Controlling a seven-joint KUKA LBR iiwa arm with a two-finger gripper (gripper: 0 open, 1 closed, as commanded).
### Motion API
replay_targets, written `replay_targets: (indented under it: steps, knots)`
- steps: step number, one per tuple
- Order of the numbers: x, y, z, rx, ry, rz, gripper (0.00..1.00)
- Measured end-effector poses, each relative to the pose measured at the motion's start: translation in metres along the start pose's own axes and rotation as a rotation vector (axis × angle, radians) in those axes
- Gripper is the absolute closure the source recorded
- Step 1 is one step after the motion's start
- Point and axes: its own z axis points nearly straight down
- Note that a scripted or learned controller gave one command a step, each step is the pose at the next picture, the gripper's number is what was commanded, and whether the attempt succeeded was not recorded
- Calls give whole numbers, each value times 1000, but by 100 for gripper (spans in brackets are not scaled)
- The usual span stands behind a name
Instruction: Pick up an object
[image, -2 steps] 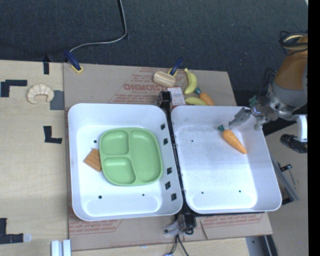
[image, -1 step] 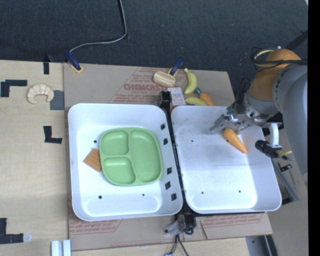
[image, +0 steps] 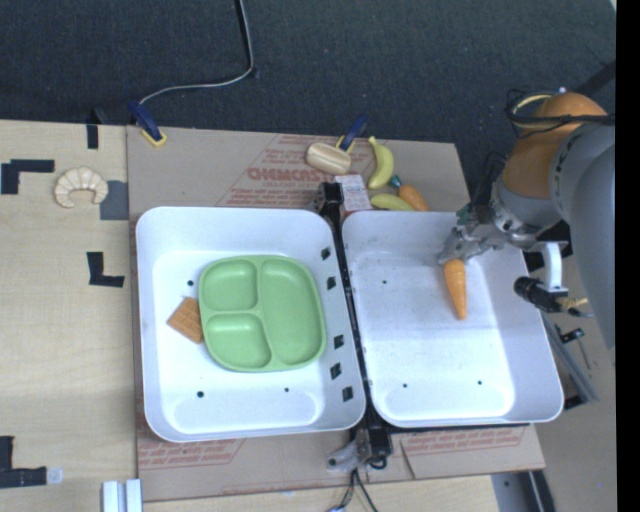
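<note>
Left bin (image: 160, 400): green divided plate (image: 262, 311), untouched. Right bin (image: 520, 400): carrot (image: 457, 288) lying near the far wall, its top at the claw (image: 466, 246). Whether the claw is clenched cannot be told; lifting remains.

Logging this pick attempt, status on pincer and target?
Pincer low in right white bin, at top end of orange plastic carrot. Grip unconfirmed. Nothing else near the carrot.

The grey arm (image: 590, 200) is reaching in from three o'clock, its orange band (image: 535, 160) showing at about two o'clock. The hand (image: 468, 245) is pointing down and toward nine o'clock, its tips closing around an orange object's upper end
</note>
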Motion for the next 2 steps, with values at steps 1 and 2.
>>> replay_targets:
  steps: [1,2]
  knots:
    - [75,-10,11,3,7,1,100]
    - [111,-57,-11,7,6,2,100]
